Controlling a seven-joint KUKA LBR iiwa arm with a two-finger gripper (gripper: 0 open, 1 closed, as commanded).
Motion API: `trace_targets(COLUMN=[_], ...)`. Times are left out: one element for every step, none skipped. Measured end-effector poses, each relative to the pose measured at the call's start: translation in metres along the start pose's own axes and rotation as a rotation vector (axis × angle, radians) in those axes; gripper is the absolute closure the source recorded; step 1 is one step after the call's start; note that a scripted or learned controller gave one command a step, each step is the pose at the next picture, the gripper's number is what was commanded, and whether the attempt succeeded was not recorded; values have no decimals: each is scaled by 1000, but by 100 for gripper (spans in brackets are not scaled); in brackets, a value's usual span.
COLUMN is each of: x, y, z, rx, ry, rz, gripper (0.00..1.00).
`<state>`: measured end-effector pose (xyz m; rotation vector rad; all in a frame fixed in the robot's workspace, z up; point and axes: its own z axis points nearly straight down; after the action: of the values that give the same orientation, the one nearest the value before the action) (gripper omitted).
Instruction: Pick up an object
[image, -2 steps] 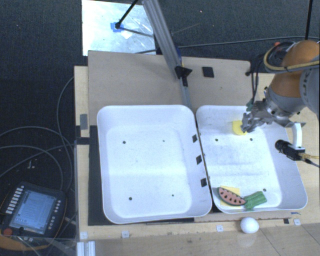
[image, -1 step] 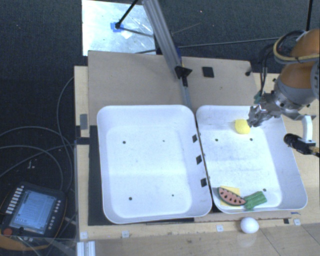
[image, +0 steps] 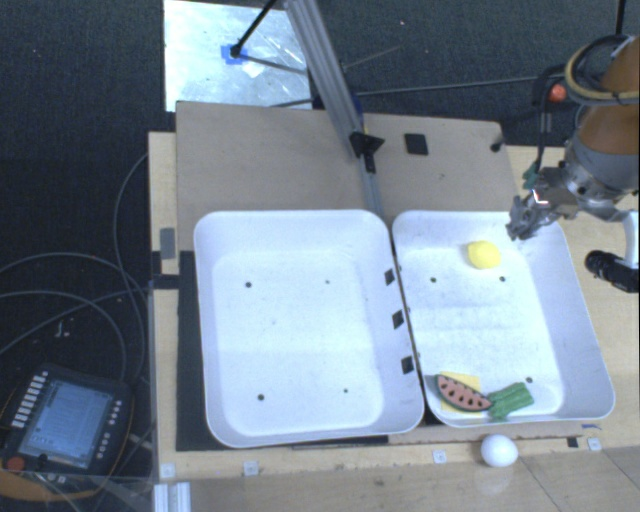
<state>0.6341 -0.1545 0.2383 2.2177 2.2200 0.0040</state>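
Observation:
A yellow lemon-like object lies in the far part of the right bin. At that bin's near edge a watermelon slice rests beside a green object. My gripper hangs over the bin's far right corner, just right of and above the yellow object, with nothing visible between its tips.
The left bin sits beside the right one. A white ball lies on the bench in front of the right bin. A slanted metal pole rises behind the bins. A control pendant sits at the lower left.

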Motion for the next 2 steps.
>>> trace_targets(x=[53,108], y=[-8,-18], z=[12,19], rx=[4,4], ry=[2,2], rz=[-3,-3], gripper=[100,100])
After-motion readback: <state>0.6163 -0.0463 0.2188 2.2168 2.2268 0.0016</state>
